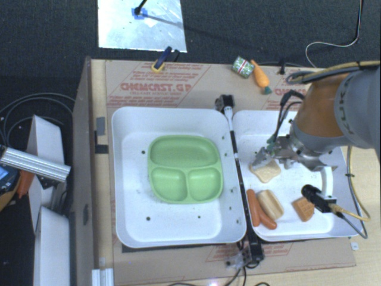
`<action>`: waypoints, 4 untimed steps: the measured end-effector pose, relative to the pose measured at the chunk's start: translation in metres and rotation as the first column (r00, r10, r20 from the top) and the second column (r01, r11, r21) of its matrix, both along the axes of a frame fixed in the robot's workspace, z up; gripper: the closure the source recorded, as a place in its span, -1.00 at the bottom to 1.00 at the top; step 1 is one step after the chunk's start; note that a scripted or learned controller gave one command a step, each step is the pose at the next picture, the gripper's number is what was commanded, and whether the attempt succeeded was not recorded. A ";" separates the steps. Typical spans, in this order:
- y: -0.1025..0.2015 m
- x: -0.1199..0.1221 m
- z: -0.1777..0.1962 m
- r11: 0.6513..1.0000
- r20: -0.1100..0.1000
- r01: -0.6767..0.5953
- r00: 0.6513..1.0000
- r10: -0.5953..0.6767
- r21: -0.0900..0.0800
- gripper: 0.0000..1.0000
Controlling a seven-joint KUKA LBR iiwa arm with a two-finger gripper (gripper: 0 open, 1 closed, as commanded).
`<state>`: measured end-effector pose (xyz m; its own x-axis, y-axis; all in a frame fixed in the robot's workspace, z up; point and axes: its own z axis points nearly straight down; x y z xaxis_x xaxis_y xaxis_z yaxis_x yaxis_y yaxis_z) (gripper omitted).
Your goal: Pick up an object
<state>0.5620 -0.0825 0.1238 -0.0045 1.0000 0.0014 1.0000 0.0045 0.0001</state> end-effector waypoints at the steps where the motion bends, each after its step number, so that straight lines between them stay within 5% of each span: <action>1: -0.002 -0.014 -0.040 1.000 0.000 0.003 1.000 -0.003 -0.001 -1.00; 3: -0.019 0.066 -0.039 1.000 -0.006 0.000 1.000 0.000 0.001 -1.00; 4: -0.019 0.067 -0.028 1.000 -0.005 -0.003 1.000 0.003 0.000 1.00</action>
<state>0.6288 -0.1017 0.0956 -0.0074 1.0000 0.0017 1.0000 0.0074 -0.0047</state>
